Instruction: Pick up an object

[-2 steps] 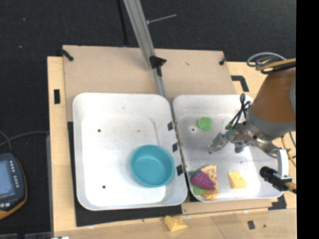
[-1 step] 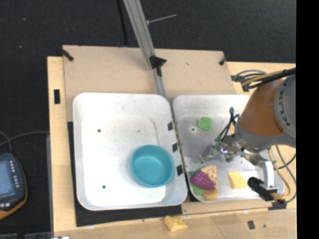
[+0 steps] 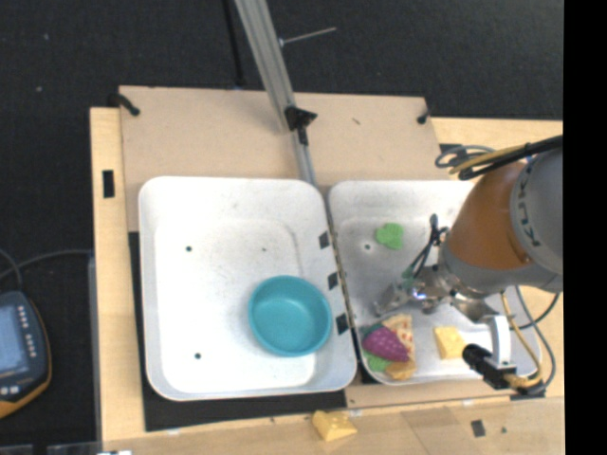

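Over on the left, the left bin (image 3: 190, 216) holds a teal bowl (image 3: 288, 314), while the right bin (image 3: 360, 202) holds a green piece (image 3: 389, 235) at its far side, a purple grape bunch (image 3: 385, 342) lying on a pizza slice (image 3: 402, 332) near the front, and a yellow cheese wedge (image 3: 448, 340). My gripper (image 3: 410, 297) hangs just above the pizza slice, but its metal parts blur together, so I cannot tell its state or whether it touches anything.
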Controlling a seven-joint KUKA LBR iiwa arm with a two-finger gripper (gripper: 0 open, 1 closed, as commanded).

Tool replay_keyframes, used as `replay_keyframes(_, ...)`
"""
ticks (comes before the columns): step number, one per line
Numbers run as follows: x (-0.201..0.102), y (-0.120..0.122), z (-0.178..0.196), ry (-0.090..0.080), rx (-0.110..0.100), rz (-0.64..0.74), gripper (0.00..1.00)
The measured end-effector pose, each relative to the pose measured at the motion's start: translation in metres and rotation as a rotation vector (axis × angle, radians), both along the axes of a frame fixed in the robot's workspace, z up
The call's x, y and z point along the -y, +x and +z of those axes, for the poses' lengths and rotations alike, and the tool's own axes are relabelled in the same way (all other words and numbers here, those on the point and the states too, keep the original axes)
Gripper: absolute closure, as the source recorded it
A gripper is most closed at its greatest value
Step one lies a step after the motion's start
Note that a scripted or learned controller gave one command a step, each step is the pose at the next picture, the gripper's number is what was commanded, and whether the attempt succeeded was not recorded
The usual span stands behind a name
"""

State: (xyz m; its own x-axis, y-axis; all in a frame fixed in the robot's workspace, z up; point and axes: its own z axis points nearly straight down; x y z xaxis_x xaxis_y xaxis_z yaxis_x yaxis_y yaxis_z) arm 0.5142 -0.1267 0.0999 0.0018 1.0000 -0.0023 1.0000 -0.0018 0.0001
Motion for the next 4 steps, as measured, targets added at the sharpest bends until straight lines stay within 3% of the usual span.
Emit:
replay_keyframes(1, -0.001, 0.002, 0.012, 0.003, 0.006, -0.004, 1.00)
replay_keyframes(3, 0.010, 0.003, 0.114, 0.000, 0.009, 0.005, 1.00)
replay_keyframes(4, -0.037, 0.008, 0.121, 0.003, 0.003, 0.005, 1.00)
